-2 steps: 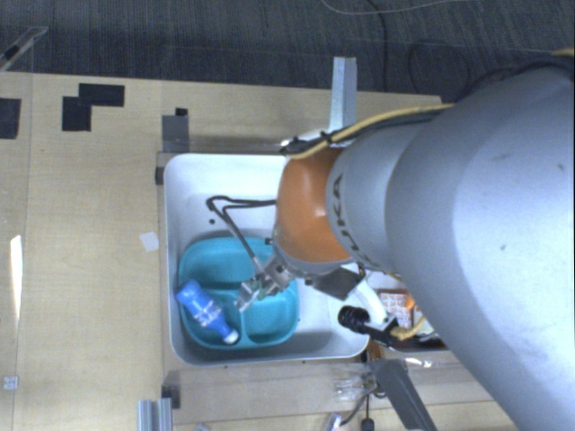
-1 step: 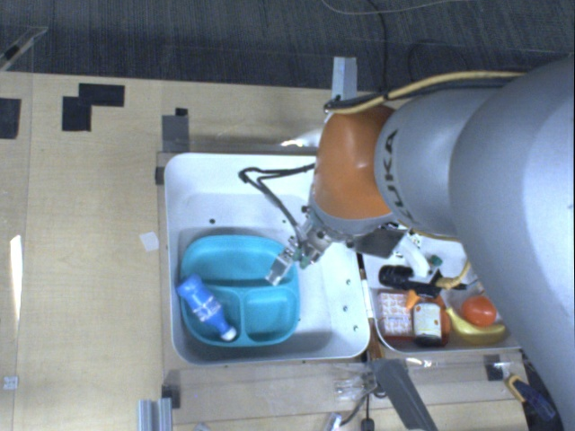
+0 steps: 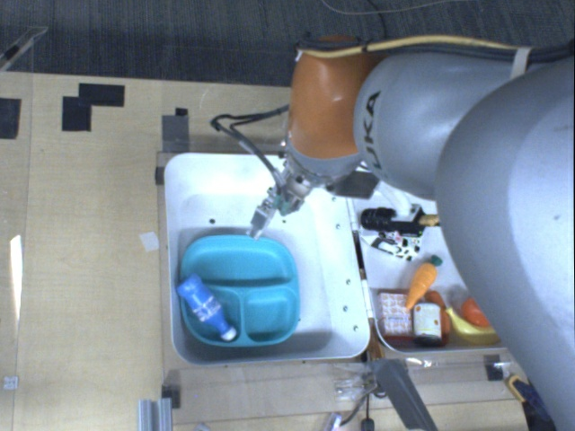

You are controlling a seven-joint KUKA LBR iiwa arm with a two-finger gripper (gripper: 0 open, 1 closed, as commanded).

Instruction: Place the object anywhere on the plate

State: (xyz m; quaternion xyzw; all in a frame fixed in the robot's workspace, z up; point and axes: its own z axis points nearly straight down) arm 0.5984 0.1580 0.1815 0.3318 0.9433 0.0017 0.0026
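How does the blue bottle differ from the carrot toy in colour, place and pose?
The blue bottle is blue with a white cap; the carrot is orange with a green top. The bottle lies on the blue plate in the left bin; the carrot lies in the right bin among other things. Both lie slanted.

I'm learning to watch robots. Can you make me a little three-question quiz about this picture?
1. True or false: the blue bottle lies on the blue plate.
2. Which bin holds the toy carrot: a) left b) right?
3. Fill in: the gripper is above the plate's ___ edge in the camera view.

Key: 1 true; 2 b; 3 top.
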